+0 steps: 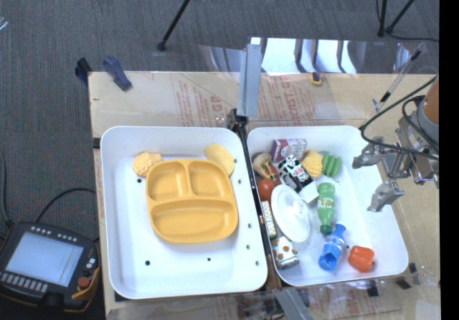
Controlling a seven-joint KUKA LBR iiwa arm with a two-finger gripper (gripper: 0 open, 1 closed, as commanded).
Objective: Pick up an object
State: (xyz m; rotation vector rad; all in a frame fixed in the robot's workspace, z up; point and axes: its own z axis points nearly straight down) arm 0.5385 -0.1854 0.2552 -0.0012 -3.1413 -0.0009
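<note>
We take the right bin (401, 240) as our landmark, the white tray that holds the jumble of small toys. Over its right rim, about level with the middle of the bin, we see the gripper (391, 184) hanging from the grey arm that comes in from the right side; its metal parts sit above the bare white floor at the bin's right edge, and nothing shows between them, though whether they are spread or pressed together we cannot tell at this size. Inside the bin, the things to be picked lie mostly toward its left half and near end. An orange cup (361, 258) lies in the near right corner, with a blue bottle (331, 248) just left of it. A green bottle (326, 205) lies lengthwise near the middle, beside a white lid (290, 214) that rests toward the bin's left wall. At the near left corner we see a small can (285, 253). Toward the far end sit a pink carton (287, 148), a black-and-white cow-patterned box (292, 170), a yellow corn piece (313, 163) and a green vegetable (331, 164), crowded together and touching. A red tomato (265, 189) lies against the left wall. Left of the right bin, sharing a border with it, is the left bin (122, 240), bearing a yellow divided plate (191, 199).
</note>
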